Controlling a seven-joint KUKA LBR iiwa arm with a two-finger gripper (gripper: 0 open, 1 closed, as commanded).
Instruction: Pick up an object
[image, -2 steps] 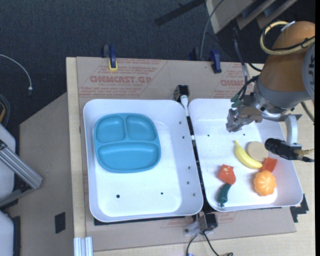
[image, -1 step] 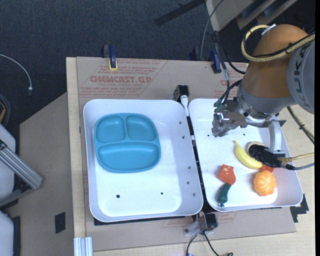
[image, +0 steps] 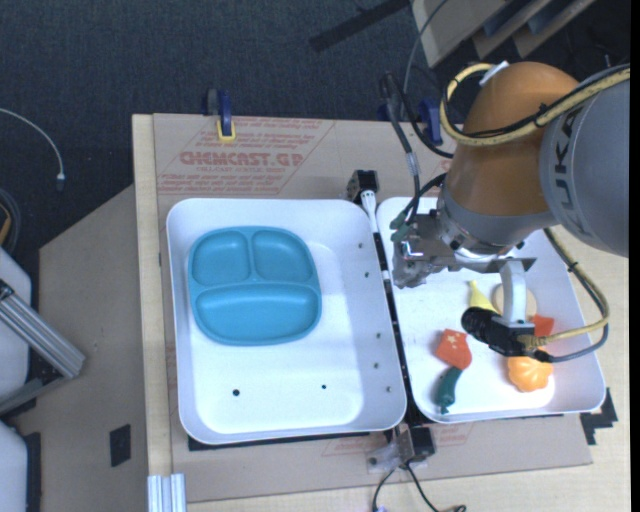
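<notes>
The right bin (image: 575, 395) holds several small toy foods. A red pepper-like piece (image: 453, 348) lies near its middle, with a green piece (image: 447, 390) just in front of it. An orange piece (image: 529, 373) sits toward the front right, next to a small red-orange piece (image: 543, 325). A yellow piece (image: 478, 294) pokes out beside the arm. My gripper (image: 408, 268) hangs low over the left part of the right bin, behind and to the left of the red piece. I see nothing held in it.
The left bin (image: 280, 400) holds a blue divided plate (image: 255, 285) in its back-left half. The dividing rims of the two bins run just left of my gripper. The bulky grey and orange arm covers the back of the right bin.
</notes>
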